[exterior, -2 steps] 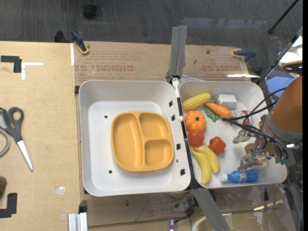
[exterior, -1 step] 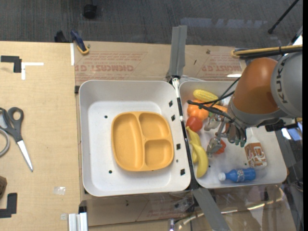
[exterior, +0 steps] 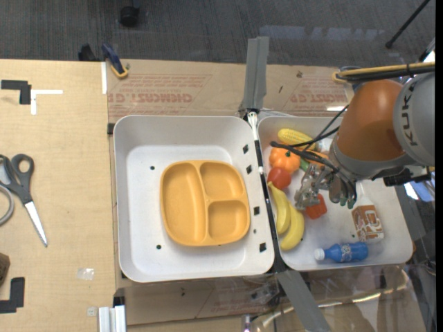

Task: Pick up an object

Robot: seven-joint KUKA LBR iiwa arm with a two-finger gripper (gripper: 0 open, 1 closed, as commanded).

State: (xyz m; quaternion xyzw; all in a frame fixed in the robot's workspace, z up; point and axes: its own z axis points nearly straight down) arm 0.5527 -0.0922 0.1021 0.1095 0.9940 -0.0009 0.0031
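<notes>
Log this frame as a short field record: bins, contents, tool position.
left bin: holds a yellow divided tray
right bin: corn, orange fruit, red item, bananas, blue bottle, brown packet
tool: low inside right bin, over a small red object
bench: scissors at far left

A single fixed camera hangs above the bench [exterior: 55,185], looking down at a slant from moderate height. Both white bins fall within its view, the left bin [exterior: 131,206] lying well left of the gripper [exterior: 313,194].
</notes>
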